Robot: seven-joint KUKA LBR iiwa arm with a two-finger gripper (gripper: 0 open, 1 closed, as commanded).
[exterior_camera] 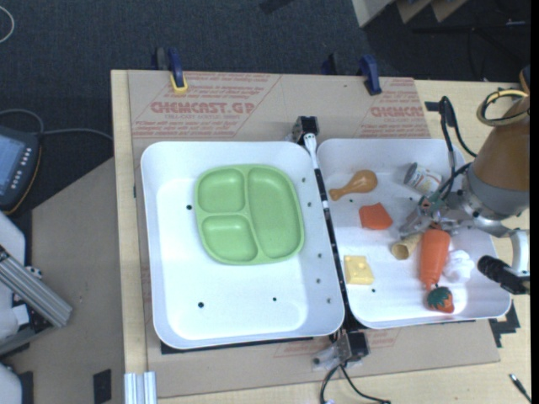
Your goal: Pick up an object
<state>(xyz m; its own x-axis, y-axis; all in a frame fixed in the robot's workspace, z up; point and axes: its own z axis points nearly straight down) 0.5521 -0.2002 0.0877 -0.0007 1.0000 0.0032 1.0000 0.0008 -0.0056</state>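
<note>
While the gripper (pixel 425 211) hangs over the right bin (pixel 379 314), its grip state can't be told. Toy carrot (pixel 433 255) lies unlifted; pick pending.

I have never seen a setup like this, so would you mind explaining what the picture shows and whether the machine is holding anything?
This is a single view from a camera fixed above a bench, looking down at a slant. Two shallow white bins sit side by side. The left bin holds a green divided plate. The right bin holds toy food: a carrot, a strawberry, a yellow cheese piece, an orange block and a tan pear-like piece. The grey and orange robot arm reaches in from the right; its claw sits just above the carrot. I cannot tell whether it grips anything.
</note>
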